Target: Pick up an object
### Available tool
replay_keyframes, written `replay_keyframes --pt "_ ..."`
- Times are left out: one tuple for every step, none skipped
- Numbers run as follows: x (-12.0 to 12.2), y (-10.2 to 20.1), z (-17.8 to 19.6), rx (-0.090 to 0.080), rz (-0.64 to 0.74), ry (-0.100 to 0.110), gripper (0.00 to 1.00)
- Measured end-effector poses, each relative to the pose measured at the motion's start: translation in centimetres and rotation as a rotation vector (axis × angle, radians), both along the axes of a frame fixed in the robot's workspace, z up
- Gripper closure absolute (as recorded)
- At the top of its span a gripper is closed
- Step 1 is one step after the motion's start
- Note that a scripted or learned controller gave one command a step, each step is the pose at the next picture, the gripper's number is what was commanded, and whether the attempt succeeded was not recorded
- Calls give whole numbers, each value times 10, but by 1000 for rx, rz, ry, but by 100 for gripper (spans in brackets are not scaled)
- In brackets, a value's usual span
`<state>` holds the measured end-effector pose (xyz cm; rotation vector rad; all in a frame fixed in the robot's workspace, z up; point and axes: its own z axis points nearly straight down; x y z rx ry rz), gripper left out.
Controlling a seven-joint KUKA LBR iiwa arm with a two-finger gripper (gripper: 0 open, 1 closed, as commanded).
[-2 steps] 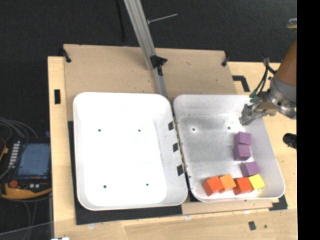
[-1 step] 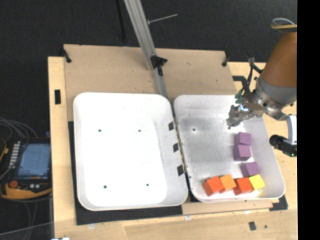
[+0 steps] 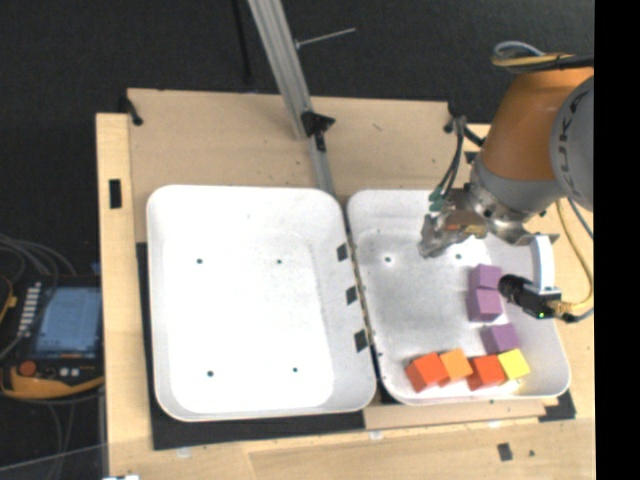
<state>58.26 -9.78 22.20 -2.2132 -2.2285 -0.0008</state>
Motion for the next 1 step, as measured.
replay_keyframes --pt "8 48 9 0 1 -3 100"
